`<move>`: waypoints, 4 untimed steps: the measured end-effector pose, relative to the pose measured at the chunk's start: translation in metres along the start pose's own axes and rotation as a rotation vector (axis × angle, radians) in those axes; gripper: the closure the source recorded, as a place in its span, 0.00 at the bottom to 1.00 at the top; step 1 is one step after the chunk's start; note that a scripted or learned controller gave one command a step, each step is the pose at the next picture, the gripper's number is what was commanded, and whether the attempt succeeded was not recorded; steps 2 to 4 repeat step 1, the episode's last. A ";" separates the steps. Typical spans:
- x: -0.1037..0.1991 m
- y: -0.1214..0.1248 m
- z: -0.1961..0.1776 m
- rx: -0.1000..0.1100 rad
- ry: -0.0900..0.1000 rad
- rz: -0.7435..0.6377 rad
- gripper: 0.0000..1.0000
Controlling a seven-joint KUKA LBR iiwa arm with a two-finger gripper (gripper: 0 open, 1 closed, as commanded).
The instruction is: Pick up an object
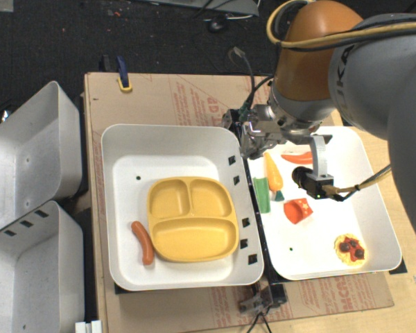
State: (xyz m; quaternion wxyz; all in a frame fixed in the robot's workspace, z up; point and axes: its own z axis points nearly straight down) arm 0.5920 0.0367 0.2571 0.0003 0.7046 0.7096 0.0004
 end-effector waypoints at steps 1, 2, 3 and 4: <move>0.043 0.002 0.005 0.000 0.000 0.000 1.00; 0.043 0.002 0.005 0.000 0.000 0.000 1.00; 0.043 0.002 0.005 0.000 0.000 0.000 1.00; 0.043 0.002 0.005 0.000 0.000 0.000 1.00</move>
